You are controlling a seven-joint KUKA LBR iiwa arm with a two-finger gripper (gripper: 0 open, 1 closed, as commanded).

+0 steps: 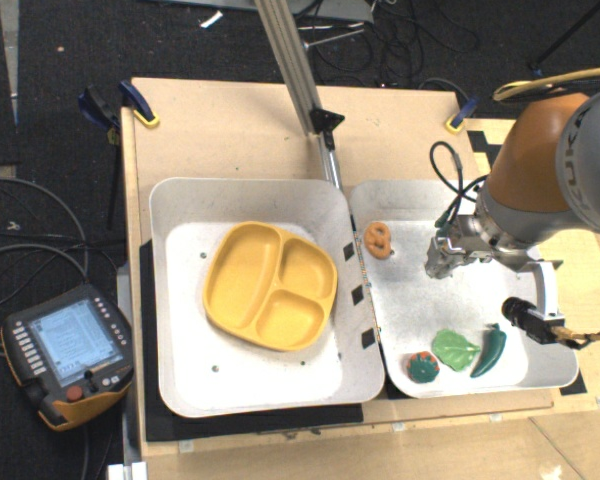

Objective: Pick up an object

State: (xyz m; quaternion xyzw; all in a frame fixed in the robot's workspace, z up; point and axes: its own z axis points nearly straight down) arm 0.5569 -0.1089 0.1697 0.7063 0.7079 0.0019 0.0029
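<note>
My gripper (441, 263) hangs over the middle of the right bin (400, 298), under the grey arm with its orange band. An orange pretzel-shaped toy (378, 239) lies at that bin's left wall, a short way left of the gripper. Near the bin's front edge lie a small red-and-green toy (423, 367), a light green leaf-like piece (453, 349) and a dark green pepper (490, 351). Nothing shows between the fingers.
The left bin (180, 368) holds a yellow divided plate (271, 285). A metal pole (292, 53) slants in from the top toward the seam between the bins. A black cable loops beside the arm. A teach pendant (68, 350) lies off the bench at left.
</note>
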